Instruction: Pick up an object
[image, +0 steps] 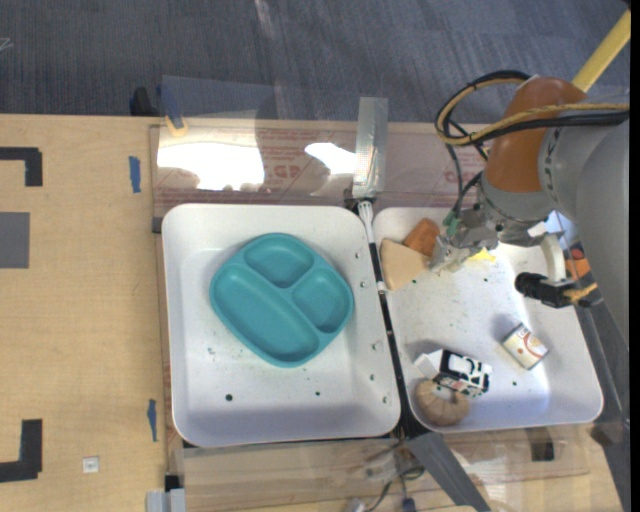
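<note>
Closest thing to the gripper (455, 250) is a tan wedge (400, 263), lying flat in the right bin (572, 398), far-left part, snug against the wall shared with the other bin. Its broad side sits along that wall and the narrow tip points right, at the gripper, so the long axis runs roughly across the bin. The gripper is down just beside that tip. Honestly can't tell from this angle whether it's open or closed, and I don't see anything held in it.

Just behind the wedge, touching or nearly touching, there's an orange chunk (422, 237) tucked in the far-left corner, slanting up to the right. So the wedge has the wall on one side and the chunk crowding it from behind.

The rest of that bin sits well apart from those two. A small white box (524, 346) with a reddish end lies tilted on a diagonal, right of centre. A black-and-white thing (465, 372) sits near the front, and a brown round lump (442, 400) is touching it by the front wall.

The left bin (180, 400) has a teal divided plate (283, 297), three compartments, sitting about in the middle.

Count: two bins, one plate, one of each of the five loose items.
</note>
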